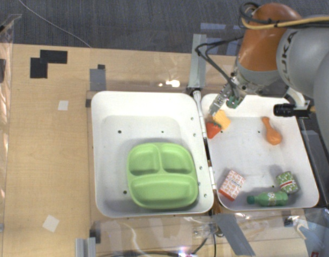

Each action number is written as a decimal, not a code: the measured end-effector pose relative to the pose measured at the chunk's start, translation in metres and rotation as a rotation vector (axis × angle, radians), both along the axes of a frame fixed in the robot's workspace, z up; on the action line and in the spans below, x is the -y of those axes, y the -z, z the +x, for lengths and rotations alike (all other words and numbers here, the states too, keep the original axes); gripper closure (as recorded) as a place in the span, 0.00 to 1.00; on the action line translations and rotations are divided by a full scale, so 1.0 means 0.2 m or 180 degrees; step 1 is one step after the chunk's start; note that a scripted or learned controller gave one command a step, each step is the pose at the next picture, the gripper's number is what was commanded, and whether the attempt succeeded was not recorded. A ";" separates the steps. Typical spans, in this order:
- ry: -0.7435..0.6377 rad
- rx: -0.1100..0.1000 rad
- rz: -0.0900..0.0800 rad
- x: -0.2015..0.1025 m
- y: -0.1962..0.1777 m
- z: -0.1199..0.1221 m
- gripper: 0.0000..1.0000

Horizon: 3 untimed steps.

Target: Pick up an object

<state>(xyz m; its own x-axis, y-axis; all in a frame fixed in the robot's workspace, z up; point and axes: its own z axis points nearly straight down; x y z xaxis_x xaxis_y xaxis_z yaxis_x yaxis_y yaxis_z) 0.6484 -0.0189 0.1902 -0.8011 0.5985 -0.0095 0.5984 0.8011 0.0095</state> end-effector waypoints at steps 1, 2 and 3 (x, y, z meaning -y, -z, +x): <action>-0.1687 -0.0013 -0.0022 0.04 0.01 -0.12 1.00; -0.2114 -0.0003 -0.0025 -0.15 -0.18 -0.53 1.00; -0.3200 -0.0016 -0.0035 -0.06 -0.09 -0.74 1.00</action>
<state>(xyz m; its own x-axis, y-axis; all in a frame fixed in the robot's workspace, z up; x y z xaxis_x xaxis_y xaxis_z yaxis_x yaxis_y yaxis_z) 0.5004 -0.0062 0.2078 -0.9346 -0.3557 -0.0063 -0.3557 0.9346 -0.0014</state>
